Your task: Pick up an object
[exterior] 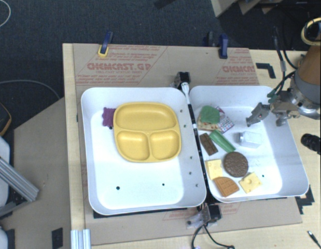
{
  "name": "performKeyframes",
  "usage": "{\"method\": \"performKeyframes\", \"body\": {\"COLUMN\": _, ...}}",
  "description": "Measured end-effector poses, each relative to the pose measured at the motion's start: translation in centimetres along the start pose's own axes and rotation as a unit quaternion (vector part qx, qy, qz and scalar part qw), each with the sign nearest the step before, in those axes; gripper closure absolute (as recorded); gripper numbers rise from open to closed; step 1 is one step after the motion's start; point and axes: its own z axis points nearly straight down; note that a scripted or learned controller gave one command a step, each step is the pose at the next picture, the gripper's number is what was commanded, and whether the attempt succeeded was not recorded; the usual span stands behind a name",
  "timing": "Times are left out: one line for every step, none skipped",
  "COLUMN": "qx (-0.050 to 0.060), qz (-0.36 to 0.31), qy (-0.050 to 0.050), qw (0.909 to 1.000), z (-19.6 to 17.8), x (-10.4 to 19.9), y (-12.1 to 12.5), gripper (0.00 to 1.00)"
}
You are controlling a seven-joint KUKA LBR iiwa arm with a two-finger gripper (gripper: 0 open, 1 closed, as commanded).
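The two-finger gripper (268, 116), fingers spread with nothing between them, should be lowered squarely over the small translucent white plastic block (250, 138) before it is closed.

The hand (268, 116) hangs low with fingers spread, gripping nothing.

The counter (150, 61) is a pale board printed with red lettering, spreading left of and below the pincer (268, 115). A yellow clamp (103, 49) grips its far edge well to the pincer's left, and a blue clamp (223, 45) grips it nearer. Dark carpet (56, 14) covers the floor beyond, crossed far left by a thin white cable (4, 7). A metal rail (15, 178) lies at the lower left.
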Motion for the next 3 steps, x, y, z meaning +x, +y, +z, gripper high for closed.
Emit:
{"method": "performKeyframes", "body": {"qx": -0.007, "qz": -0.001, "qy": -0.001, "qw": 1.0000, "z": -0.7, "x": 0.0, "y": 0.3, "gripper": 0.00}}
{"method": "performKeyframes", "body": {"qx": -0.004, "qz": -0.001, "qy": -0.001, "qw": 1.0000, "z": 3.9, "x": -0.3, "y": 1.0, "gripper": 0.00}}
{"method": "performKeyframes", "body": {"qx": -0.004, "qz": -0.001, "qy": -0.001, "qw": 1.0000, "z": 9.4, "x": -1.2, "y": 0.6, "gripper": 0.00}}
